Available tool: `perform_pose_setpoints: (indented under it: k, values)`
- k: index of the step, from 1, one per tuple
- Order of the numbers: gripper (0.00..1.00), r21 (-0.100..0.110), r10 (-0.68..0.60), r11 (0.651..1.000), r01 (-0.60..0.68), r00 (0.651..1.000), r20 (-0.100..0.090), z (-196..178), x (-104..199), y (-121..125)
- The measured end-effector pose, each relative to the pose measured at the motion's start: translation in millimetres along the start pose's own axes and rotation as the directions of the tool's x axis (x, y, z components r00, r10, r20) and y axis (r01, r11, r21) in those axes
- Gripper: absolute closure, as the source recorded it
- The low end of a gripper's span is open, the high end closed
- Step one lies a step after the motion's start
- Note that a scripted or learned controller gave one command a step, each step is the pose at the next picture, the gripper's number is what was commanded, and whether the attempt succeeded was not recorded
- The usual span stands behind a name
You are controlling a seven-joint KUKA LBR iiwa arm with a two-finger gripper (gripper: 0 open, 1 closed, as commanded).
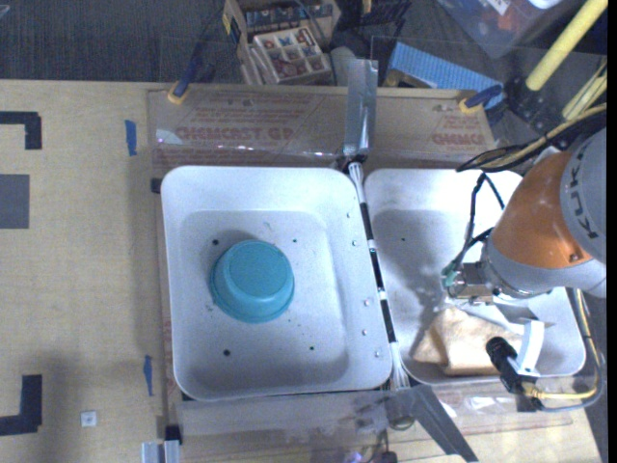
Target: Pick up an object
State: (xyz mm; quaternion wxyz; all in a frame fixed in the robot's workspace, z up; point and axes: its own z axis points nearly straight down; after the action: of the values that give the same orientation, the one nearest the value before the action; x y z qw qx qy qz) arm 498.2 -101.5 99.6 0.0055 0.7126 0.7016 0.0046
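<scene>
The left bin (pixel 183 258) holds a teal bowl (pixel 253 279), upside down near the middle of the floor and well clear of every wall. The arm is nowhere near it.

In the right bin (pixel 415 220), a tan, soft-looking lump (pixel 461 343) lies against the near wall, towards the bin's near corner. This is the likely target. The gripper (pixel 466 295) hangs directly over the lump's upper edge, very close to it or touching it. The wrist hides it from above, so it cannot be told whether it is spread or closed. Nothing can be seen held in it.

The grey arm (pixel 545 220), with its orange band, reaches in over the bin's right side.

The step in hand appears to be the descent and grasp. To do it well, the gripper should centre on the lump's bulk, not its thin upper edge, and descend far enough to bite into the body. It should also stay off the near wall, which crowds the lump. A soft thing may squash or slip, so a straight, slow lift is safest.
</scene>
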Motion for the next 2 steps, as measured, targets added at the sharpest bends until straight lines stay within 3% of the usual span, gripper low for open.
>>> perform_pose_setpoints:
  k: [1,2]
  values:
    - [1.0,0.012,-0.177,0.984,0.177,0.984,-0.002,-132,24,96]
    - [1.0,0.014,-0.294,0.956,0.295,0.956,-0.006,-176,-1,42]
